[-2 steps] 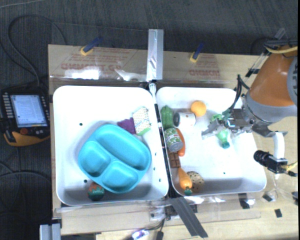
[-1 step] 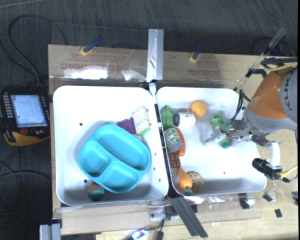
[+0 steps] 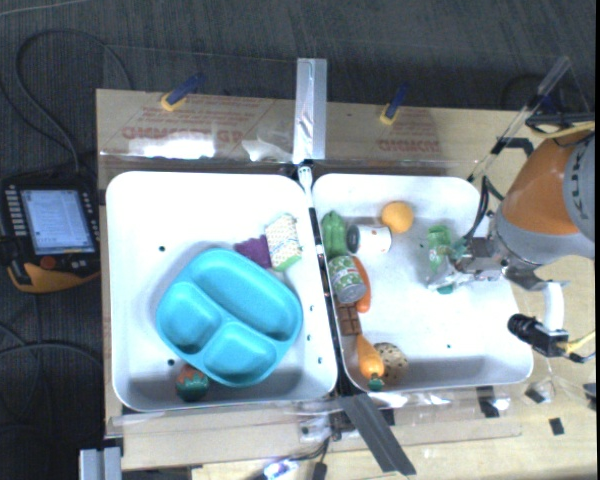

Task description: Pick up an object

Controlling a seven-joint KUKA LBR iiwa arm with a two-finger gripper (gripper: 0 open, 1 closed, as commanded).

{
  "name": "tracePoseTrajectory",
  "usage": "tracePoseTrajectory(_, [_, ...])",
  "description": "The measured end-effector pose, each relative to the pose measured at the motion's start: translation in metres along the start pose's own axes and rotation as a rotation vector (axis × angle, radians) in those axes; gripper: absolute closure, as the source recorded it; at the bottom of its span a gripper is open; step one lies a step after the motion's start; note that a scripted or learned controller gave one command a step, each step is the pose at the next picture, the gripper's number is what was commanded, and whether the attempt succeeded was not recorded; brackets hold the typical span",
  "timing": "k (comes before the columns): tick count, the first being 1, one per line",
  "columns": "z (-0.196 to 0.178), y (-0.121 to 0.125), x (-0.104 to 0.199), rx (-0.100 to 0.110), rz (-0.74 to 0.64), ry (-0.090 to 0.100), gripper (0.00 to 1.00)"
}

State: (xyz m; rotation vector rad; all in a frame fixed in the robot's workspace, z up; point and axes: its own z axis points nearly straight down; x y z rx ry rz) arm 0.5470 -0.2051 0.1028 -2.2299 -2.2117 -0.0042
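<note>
Green object in right bin, near its right wall, just beside orange ball. Claw down at the green object, touching it; grip state impossible to tell. Blue tray lay in left bin. Can lay by the divider.

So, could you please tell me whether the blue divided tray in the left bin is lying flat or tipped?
Tipped. The blue divided tray lies aslant in the left bin, its near corner over a small red-and-green object.
</note>
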Motion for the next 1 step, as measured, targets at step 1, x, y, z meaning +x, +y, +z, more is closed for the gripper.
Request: tracePoseTrajectory(1, [-0.0770,0.0035,0.0571,0.004,0.102,-0.004,1.00])
